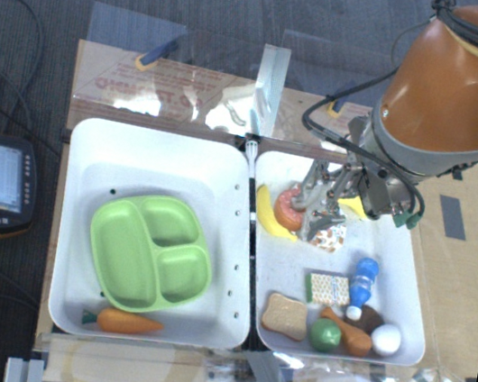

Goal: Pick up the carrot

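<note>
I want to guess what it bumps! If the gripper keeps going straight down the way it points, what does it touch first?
Probably the speckled white toy right under the gripper, beside the red round toy and banana in the right bin. Depth is hard to judge. The carrot lies in the left bin.

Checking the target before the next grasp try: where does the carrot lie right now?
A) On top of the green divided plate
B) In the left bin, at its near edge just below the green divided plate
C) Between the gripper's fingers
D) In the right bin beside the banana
B: the carrot lies on the left bin floor by its near wall, just below the green divided plate, while the gripper is over the right bin.
</note>
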Action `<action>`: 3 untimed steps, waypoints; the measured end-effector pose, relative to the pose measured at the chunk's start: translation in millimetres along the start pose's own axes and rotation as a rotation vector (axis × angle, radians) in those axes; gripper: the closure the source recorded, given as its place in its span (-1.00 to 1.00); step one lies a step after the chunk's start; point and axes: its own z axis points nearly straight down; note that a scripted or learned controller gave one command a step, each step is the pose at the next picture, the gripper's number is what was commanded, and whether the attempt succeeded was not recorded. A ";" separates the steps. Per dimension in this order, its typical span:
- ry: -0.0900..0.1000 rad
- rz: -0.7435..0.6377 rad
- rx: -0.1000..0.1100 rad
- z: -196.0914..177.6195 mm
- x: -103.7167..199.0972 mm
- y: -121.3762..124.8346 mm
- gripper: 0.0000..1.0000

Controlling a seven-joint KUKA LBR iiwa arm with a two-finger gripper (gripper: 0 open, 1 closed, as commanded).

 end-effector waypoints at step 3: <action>0.022 -0.388 -0.010 84.8 -34.7 31.5 1.00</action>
